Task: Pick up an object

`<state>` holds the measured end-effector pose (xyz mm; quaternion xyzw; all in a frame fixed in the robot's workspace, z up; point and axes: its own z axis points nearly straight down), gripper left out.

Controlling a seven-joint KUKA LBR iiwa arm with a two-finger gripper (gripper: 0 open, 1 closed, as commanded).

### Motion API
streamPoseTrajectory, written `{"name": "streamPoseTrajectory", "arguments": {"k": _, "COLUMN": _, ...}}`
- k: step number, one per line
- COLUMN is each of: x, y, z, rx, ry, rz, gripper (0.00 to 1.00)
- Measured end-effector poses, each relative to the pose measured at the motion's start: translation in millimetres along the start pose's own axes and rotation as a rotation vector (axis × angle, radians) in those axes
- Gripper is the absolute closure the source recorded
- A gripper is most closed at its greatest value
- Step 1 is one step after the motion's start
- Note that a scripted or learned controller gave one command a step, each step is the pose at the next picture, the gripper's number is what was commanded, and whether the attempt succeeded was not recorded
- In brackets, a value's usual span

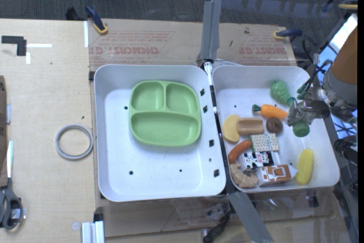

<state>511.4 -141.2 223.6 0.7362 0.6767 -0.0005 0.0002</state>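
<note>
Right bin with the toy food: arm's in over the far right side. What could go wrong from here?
1. The gripper sits close to the right bin's wall, near a dark green piece; descending there could strike the rim.
2. The carrot, green leafy piece and dark green piece crowd that spot, so it may nudge or catch two items.
3. The pile near the front, including the corn, is packed tight; a push could shift it.

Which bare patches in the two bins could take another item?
Left bin: open floor below and right of the green plate. Right bin: bare strip along the back, left of the green toy. Its front half is crowded, from carrot to corn.
</note>
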Motion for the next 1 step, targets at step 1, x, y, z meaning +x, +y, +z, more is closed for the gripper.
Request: {"name": "streamPoseTrajectory", "arguments": {"k": 1, "x": 52.8, "y": 36.3, "z": -54.5, "rx": 0.0, "ry": -0.001, "rz": -0.203, "gripper": 1.0}}
